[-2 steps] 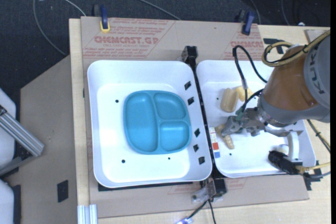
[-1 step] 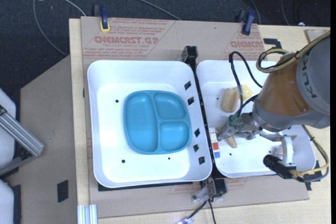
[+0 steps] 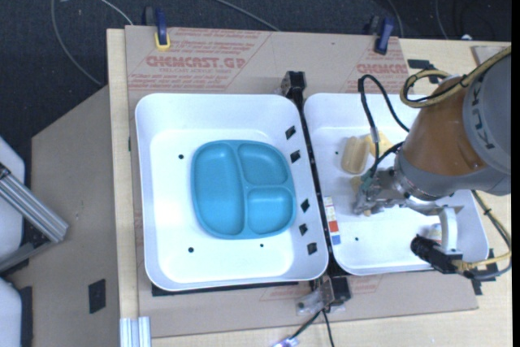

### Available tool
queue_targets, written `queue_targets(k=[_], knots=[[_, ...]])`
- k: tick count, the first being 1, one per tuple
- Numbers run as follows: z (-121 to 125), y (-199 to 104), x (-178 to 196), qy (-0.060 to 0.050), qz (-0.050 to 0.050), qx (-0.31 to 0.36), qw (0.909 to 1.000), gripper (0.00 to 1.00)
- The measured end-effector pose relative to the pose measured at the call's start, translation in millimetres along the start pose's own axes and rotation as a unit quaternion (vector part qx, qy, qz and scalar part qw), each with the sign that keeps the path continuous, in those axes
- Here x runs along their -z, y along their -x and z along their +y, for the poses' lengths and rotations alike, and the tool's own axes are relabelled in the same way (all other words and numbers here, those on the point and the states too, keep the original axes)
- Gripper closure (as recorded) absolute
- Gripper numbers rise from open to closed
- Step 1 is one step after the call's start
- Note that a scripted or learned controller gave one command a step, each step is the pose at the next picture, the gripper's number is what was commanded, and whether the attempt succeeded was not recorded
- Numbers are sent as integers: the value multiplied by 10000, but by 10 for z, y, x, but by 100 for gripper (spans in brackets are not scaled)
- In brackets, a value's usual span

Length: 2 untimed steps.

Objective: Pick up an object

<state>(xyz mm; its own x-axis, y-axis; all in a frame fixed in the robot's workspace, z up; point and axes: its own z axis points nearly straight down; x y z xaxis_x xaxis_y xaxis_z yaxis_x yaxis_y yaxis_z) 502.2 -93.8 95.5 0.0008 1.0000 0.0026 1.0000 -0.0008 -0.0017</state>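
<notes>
Pale yellow-and-cream object (image 3: 356,153), rounded and soft-edged and too blurred to name more closely, lies in the right-hand bin (image 3: 382,256), toward that bin's 11 o'clock corner and near the divider between the two bins. It is the one loose thing in that bin that I can make out, so I take it as the likely target.

The gripper (image 3: 371,196) hangs over the middle of the same bin, at the end of the grey arm (image 3: 455,142) that reaches in from 3 o'clock. From the gripper, the object lies toward 11 o'clock, close by but apart from it; nothing sits between the fingers that I can see. Whether those fingers stand apart or together I cannot tell, since the wrist and cabling crowd them from this slant.

The object's long axis seems to run roughly from 12 to 6 o'clock, though the blur makes this a weak reading. By my judgement, the coming move turns on a short shift toward 11 o'clock before any descent, with the fingers closing across the object's narrower width, along the 9-to-3 line.

The blue divided plate (image 3: 244,188) lies flat in the middle of the left-hand bin (image 3: 162,126), well apart from the gripper at its 9 o'clock, across the divider.
</notes>
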Motion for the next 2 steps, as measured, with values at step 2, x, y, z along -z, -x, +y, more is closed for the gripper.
queue_targets(k=[2], knots=[[99,-75,977,42,-14,14,10000,100]])
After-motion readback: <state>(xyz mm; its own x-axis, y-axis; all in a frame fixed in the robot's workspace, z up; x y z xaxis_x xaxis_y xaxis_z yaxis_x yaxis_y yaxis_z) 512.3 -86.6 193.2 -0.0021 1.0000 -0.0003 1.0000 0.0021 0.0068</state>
